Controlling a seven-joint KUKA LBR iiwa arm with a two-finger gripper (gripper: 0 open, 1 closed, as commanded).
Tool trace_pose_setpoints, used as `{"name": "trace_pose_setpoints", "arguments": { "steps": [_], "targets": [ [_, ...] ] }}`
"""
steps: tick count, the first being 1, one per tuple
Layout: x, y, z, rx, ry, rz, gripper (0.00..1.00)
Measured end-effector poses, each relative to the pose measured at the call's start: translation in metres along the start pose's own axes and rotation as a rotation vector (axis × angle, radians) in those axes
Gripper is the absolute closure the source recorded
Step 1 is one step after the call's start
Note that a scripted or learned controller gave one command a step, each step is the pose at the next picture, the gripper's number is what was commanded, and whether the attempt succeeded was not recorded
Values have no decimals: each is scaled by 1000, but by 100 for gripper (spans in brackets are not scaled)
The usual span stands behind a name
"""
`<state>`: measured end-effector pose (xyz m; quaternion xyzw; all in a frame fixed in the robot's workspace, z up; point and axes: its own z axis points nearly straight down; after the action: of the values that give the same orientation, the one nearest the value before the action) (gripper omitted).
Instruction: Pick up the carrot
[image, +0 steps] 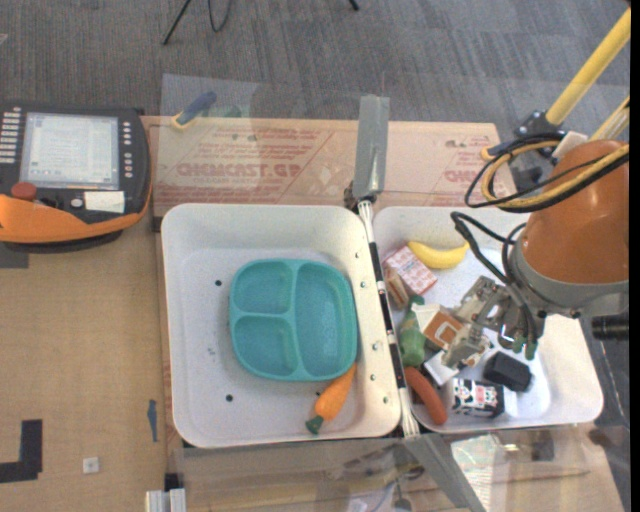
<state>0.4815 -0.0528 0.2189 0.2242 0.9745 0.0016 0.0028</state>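
The carrot (334, 396) is orange with a green stem end. It lies in the left bin (190, 300) near the front right corner, touching the front edge of the teal divided plate (293, 319). My gripper (462, 343) hangs over the middle of the right bin (572, 392), above a cluster of small items. It is well to the right of the carrot, across the wall between the two bins. Nothing of the carrot is near it.
The right bin holds a banana (437, 254), a pink box (409, 270), a brown packet (441, 326), a green item (411, 339), a red sausage (429, 396) and black items (508, 373). A teach pendant (70, 172) lies at the far left. Cables (505, 165) loop behind the arm.
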Motion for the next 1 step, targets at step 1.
{"name": "trace_pose_setpoints", "arguments": {
  "steps": [1],
  "targets": [
    [26, 53, -174, 2, 0, -56, 100]
  ]
}}
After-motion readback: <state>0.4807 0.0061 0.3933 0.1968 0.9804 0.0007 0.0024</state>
